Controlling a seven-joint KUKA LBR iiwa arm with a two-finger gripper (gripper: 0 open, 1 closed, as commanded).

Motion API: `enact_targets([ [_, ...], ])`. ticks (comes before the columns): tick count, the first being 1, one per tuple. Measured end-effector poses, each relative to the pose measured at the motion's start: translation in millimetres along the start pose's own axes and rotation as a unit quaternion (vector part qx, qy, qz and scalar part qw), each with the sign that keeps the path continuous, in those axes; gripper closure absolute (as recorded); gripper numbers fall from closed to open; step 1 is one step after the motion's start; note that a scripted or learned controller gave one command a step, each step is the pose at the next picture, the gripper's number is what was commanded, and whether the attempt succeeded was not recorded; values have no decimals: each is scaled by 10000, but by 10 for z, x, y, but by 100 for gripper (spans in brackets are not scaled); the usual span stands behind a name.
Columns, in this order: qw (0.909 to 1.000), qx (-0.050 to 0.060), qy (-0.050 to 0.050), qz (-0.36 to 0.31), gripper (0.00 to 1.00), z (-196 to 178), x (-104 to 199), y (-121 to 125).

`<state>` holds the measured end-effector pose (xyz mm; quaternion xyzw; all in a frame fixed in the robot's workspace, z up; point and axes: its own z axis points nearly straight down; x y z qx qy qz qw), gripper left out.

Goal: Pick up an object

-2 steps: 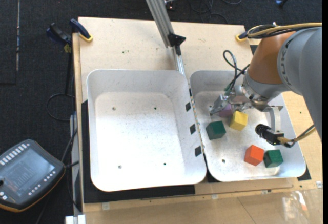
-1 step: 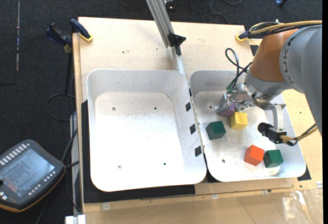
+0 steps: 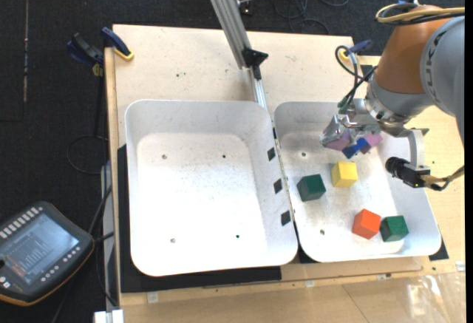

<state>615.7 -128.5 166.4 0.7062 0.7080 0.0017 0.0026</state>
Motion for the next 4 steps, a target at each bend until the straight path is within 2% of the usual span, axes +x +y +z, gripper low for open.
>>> enact_targets([
  [1, 10000, 1, -2, -2, 100, -534, -2, 18],
  [2, 10000, 24, 13, -25, 100, -595, 464, 44],
  [3, 10000, 35, 18, -33, 100, -562, 1063, 81],
  [4, 10000, 22, 18, -34, 100, -587, 1665, 287],
])
